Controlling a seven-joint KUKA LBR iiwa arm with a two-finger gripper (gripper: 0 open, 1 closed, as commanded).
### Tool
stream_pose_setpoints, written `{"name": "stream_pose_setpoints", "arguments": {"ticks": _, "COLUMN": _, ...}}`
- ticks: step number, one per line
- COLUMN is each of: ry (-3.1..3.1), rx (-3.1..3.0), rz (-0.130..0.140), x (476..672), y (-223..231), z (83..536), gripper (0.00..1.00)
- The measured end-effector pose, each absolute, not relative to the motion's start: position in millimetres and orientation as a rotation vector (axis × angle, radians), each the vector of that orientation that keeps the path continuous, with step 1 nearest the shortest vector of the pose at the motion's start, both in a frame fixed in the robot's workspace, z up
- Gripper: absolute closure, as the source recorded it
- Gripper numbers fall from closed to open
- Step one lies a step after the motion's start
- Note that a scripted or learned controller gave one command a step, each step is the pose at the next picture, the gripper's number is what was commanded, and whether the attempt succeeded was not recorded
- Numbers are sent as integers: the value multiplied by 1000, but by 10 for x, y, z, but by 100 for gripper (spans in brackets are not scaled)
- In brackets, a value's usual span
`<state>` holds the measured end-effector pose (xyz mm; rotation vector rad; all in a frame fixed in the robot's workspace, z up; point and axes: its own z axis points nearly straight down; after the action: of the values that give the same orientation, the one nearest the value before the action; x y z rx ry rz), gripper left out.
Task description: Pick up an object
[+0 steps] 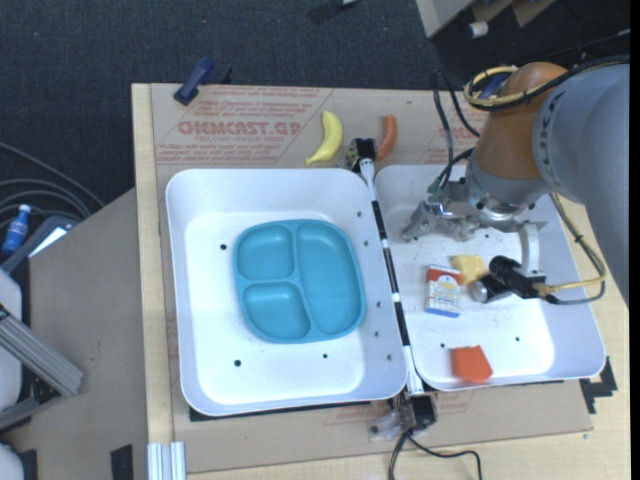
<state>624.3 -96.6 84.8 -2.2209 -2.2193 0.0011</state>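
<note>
tray (300, 278) in left bin (190, 268) | box (443, 293), block (471, 364) in right bin (570, 338)

Bins: I count two (200, 368) (570, 343).
Blue tray (299, 279): one, three compartments.
Right-bin items: I count three — orange block (471, 364), small carton (444, 292), yellow piece (468, 266).
Behind bins: one banana (326, 138).

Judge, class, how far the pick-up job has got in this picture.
Done: the arm has reached over the right bin. In hand: nothing visibly gripped; the orange block, small carton and yellow piece lie on the bin floor. Left: close on one object and lift it.
</note>
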Motion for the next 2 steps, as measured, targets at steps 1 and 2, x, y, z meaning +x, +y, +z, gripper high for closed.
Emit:
{"name": "stream_pose_setpoints", "arguments": {"ticks": 1, "ry": -2223, "rx": -2221, "rz": -1, "x": 6668, "y": -983, "z": 851, "gripper": 0}}
{"name": "stream_pose_setpoints", "arguments": {"ticks": 2, "ry": -2219, "rx": -2221, "rz": 2, "x": 5944, "y": -967, "z": 844, "gripper": 0}}
